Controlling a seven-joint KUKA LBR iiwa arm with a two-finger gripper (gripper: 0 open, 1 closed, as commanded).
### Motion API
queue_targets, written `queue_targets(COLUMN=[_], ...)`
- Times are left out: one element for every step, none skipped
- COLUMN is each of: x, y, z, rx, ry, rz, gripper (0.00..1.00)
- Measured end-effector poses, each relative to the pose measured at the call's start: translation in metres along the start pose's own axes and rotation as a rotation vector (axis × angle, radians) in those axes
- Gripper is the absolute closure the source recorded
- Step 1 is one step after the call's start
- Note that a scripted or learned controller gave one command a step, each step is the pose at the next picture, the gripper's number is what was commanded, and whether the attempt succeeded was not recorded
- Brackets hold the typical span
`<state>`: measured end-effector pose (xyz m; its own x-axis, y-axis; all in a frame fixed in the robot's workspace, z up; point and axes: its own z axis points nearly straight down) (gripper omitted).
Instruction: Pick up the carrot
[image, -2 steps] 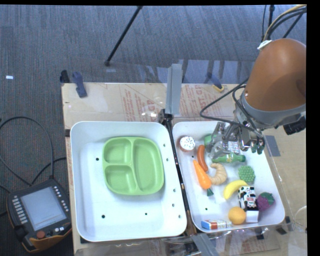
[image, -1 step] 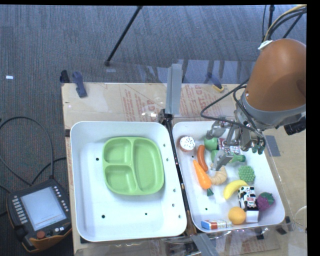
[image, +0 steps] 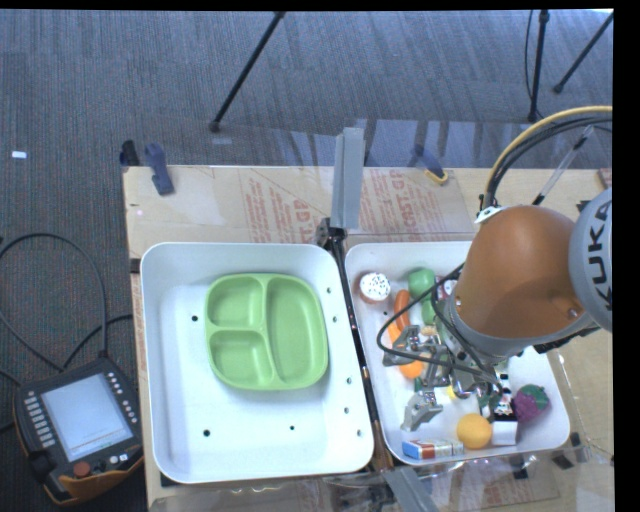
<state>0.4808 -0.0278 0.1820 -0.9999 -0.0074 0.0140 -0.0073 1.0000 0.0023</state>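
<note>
Camera view: end effector (image: 424, 385) beside carrot (image: 402, 316).

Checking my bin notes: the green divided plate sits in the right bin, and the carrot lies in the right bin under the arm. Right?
Not quite. The camera view shows the green divided plate in the left bin. The carrot does lie in the right bin under the arm.

Tool (image: 425, 385) over right bin (image: 560, 440), perhaps touching carrot (image: 402, 312)

The robot arm (image: 600, 262) bears black letters "KUKA" on its grey casing, cut off at the view's right. Red mirrored print runs across the bench (image: 280, 200) behind the bins; it cannot be read with certainty.
</note>
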Motion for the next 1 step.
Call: queue_targets(x=[-0.0494], y=[-0.0071], z=[-0.0055], rx=[0.001], ry=[-0.013], rz=[-0.005], gripper=[0.00])
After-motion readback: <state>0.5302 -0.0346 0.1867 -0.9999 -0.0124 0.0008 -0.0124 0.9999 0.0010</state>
